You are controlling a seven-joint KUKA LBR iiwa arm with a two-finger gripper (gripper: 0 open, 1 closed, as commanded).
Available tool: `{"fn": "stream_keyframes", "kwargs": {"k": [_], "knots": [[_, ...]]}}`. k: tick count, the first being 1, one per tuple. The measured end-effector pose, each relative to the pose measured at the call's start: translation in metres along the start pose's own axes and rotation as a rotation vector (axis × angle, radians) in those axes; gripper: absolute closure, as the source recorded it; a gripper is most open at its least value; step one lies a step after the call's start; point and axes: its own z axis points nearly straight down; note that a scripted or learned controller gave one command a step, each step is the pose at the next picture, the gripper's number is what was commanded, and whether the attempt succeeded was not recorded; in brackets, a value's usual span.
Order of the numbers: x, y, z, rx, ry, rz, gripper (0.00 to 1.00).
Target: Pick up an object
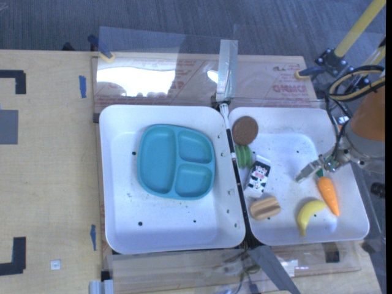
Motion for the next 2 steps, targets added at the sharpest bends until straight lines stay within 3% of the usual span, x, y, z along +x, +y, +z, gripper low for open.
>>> {"fn": "stream_keyframes", "kwargs": {"k": [1,2], "knots": [[0.0001,-0.0057,-0.0009,0.011,0.004,-0.077,0.0],[0.005,-0.0155,-0.0003,0.005,0.001,-0.087,0.0]]}}
